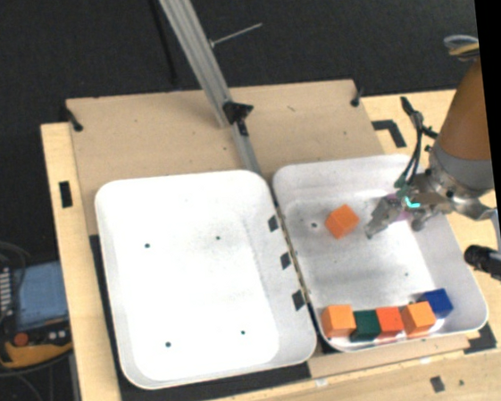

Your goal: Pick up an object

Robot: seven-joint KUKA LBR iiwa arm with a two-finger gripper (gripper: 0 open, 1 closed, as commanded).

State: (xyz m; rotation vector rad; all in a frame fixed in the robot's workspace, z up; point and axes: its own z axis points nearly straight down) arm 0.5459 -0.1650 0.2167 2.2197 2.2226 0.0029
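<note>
Where the arm reaches into the right bin (436, 250), we see the tool (394, 216) hovering with fingers spread, gripping nothing | orange cube (342, 221) lies loose just beside it | five blocks (387, 318) line the bin's near wall.

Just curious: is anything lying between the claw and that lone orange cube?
No. In the camera view, just bare white bin floor separates the claw from the orange cube.

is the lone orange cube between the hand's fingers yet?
No. The orange cube rests on the right bin floor, apart from the hand.
</note>
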